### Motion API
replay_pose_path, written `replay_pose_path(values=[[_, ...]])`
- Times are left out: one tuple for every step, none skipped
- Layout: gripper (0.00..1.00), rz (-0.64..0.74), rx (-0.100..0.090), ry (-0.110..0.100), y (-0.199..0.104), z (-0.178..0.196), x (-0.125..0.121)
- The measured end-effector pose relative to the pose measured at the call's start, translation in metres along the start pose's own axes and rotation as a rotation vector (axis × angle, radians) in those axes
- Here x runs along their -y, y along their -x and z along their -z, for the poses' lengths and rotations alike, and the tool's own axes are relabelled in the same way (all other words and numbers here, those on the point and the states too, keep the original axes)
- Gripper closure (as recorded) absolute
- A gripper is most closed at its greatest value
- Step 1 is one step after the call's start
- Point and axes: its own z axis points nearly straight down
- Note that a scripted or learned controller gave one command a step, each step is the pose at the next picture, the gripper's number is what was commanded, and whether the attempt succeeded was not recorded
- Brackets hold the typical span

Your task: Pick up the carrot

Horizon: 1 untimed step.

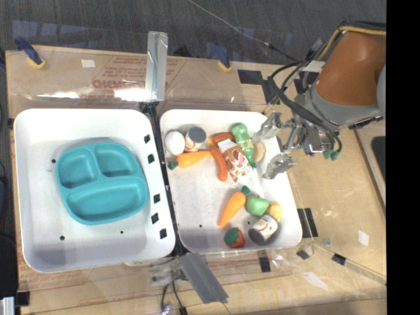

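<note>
- Hovering over the right edge of the right bin [197, 238], the hand [275, 148] has its two grey fingers spread apart with nothing between them; one fingertip sits near the bin's upper right corner, the other lower along the rim.
- Lying well to the hand's left and lower in the view, one carrot [231, 207] slants with its green top pointing up toward the hand's side, touching a green fruit [258, 205].
- A second carrot [191, 159] lies further left, level with the hand, just beside a white egg [174, 142] and a small dark tin [195, 135].
- Between that carrot and the hand sit a sausage [220, 157], a red-and-white carton [237, 163] whose print is too small to read, and a green bottle [240, 135].
- Below the hand, near the bin's lower right corner, are a strawberry [234, 237], a yellow piece [274, 210] and a small can [265, 227] with an unreadable label.
- Far left of the hand, the left bin [33, 195] holds a teal divided plate [102, 181].
- The desk [341, 209] is pale wood; behind the bins lies clear sheeting with faint red lettering [121, 71], not legible.
- Black tape marks dot the bin edges and desk; dark carpet [98, 5] shows beyond.
</note>
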Motion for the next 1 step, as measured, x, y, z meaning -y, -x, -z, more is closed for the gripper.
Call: replay_pose_path(values=[[0.0, 0.004, -0.005, 0.004, -0.0445, -0.1519, -0.0198]])
